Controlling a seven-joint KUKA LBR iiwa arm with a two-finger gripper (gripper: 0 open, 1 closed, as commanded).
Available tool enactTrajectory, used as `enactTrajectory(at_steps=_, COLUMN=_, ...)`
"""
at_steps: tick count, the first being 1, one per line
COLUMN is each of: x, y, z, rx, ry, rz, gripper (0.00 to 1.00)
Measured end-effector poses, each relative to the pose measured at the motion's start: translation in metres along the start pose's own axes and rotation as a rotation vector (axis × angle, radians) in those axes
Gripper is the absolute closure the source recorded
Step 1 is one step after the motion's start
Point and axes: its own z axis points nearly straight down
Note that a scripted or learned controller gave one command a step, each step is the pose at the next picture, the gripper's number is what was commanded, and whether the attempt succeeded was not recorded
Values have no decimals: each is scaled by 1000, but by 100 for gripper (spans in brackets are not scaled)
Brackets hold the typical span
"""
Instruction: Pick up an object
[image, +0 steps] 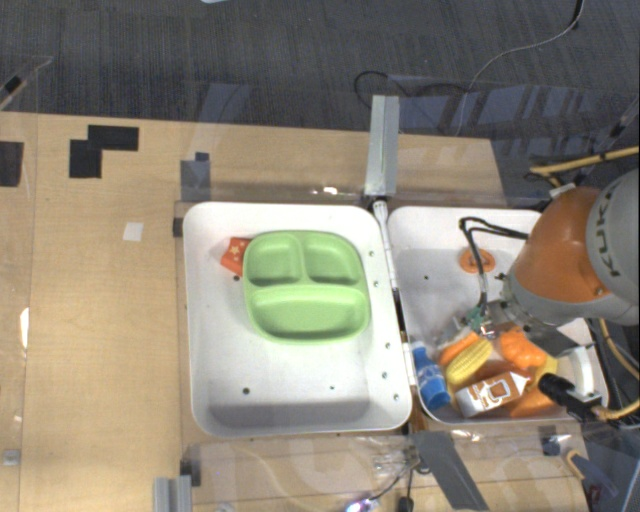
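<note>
My gripper (487, 320) hangs low over the right bin (430, 250), just above a heap of objects at the bin's front. The heap holds a blue bottle (430, 380), an orange carrot-like piece (461, 349), a yellow piece (470, 364), an orange lump (522, 350) and a brown box with a white label (492, 392). The gripper tip sits at the heap's upper edge, close to the orange and yellow pieces. The wrist hides its tips.
A green divided plate (304, 284) lies in the left bin (215, 390), with a red-orange item (234, 256) poking out at its left edge. A small orange disc (475, 263) sits at the back of the right bin. The arm's orange band (565, 255) looms over the right bin's right side.
</note>
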Motion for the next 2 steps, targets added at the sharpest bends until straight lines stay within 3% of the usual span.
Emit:
enactTrajectory(at_steps=1, x=6, y=34, z=1, rx=1, ry=-1, rz=-39, gripper=0)
enactTrajectory(at_steps=2, x=7, y=36, z=-11, rx=-5, ry=-1, rz=-42, gripper=100)
